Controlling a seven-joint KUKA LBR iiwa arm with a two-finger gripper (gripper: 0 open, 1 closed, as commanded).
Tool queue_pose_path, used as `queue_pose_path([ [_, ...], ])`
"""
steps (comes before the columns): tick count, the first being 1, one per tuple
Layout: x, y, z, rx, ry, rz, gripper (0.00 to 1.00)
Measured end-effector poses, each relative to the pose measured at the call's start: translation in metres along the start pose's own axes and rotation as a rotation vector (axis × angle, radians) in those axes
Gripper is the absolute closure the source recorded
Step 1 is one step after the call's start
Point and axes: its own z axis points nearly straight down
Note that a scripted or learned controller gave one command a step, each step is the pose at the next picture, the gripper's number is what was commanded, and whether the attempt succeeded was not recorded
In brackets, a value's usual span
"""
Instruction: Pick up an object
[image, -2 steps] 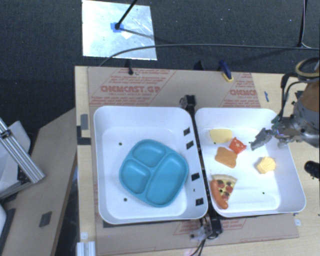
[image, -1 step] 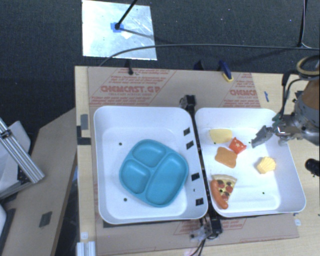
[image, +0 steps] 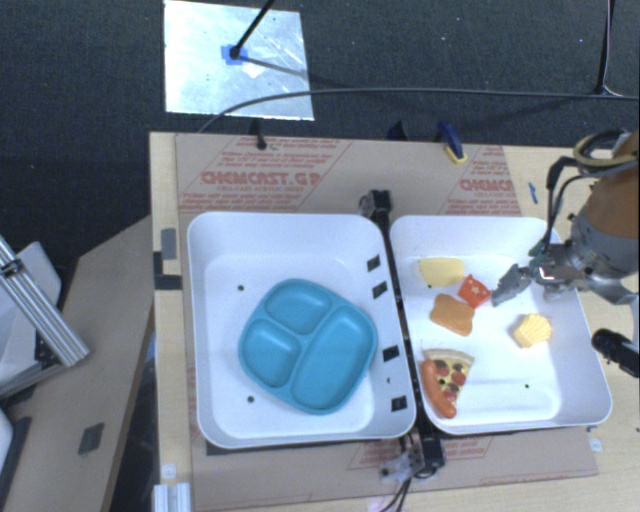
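The right bin (image: 560, 400) holds several toy foods: a pale yellow piece (image: 441, 271) at the back, a small red piece (image: 474, 291), an orange-brown piece (image: 452, 316), a yellow ridged piece (image: 532, 329) and a pizza slice (image: 445, 378) at the front. My gripper (image: 507, 284) hangs low over the bin, just right of the red piece, pointing down and left. Nothing shows between its fingers, and I cannot make out how they stand.
In the left bin (image: 215, 300) lies a blue divided plate (image: 307, 343). A black divider with clips (image: 390, 300) runs between the bins. The arm (image: 605, 240) comes in from the right above the right bin's far corner.
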Motion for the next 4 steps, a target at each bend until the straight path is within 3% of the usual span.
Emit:
queue_pose_path([
  [2, 0.01, 0.007, 0.093, 0.002, 0.001, -0.003, 0.0],
  [3, 0.009, 0.008, 0.08, -0.004, -0.001, -0.002, 1.0],
  [4, -0.001, 0.01, 0.029, -0.006, -0.002, 0.001, 1.0],
])
